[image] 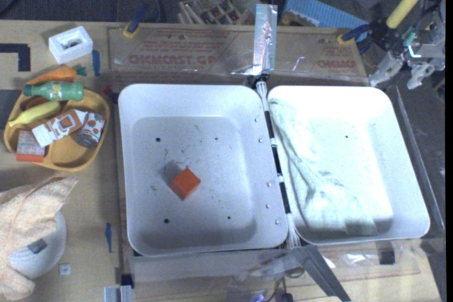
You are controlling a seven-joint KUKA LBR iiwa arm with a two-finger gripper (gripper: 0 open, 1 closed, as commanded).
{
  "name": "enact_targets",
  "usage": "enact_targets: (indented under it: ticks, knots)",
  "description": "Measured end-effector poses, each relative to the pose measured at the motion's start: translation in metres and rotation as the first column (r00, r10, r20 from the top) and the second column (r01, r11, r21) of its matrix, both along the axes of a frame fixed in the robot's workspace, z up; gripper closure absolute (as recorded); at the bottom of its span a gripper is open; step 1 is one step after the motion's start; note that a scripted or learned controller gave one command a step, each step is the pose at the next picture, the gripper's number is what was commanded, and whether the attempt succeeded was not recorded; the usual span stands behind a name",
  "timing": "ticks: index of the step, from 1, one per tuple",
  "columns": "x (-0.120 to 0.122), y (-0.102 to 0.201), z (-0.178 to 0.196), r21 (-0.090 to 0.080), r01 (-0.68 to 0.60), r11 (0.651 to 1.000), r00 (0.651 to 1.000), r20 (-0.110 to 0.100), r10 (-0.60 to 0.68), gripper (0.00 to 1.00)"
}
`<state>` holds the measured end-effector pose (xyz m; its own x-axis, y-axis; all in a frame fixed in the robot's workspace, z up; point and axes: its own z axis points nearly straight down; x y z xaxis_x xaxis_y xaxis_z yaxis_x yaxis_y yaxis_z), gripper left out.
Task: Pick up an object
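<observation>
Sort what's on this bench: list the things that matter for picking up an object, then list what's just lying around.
For the job:
- orange block, lying in the left bin
- gripper, at the upper right, off beyond the right bin

Lying about:
- yellow bowl of toy food on the far left
- green bottle in that bowl
- small white box
- crumpled cloth

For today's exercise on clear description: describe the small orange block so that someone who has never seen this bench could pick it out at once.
Find the two white bins side by side and take the left bin. On its floor, left of centre and toward the near edge, lies the orange block. It is the one brightly coloured thing in either bin, with a dull grey patch touching its upper left side.
</observation>
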<state>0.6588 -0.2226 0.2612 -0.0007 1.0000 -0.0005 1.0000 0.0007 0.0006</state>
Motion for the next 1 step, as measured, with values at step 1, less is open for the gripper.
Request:
enact_targets:
  ticks: [1]
  knots:
    - [-0.0788, 0.0874, -0.1214, 0.001, -0.087, 0.996, 0.996, 0.0, 0.087, 0.0]
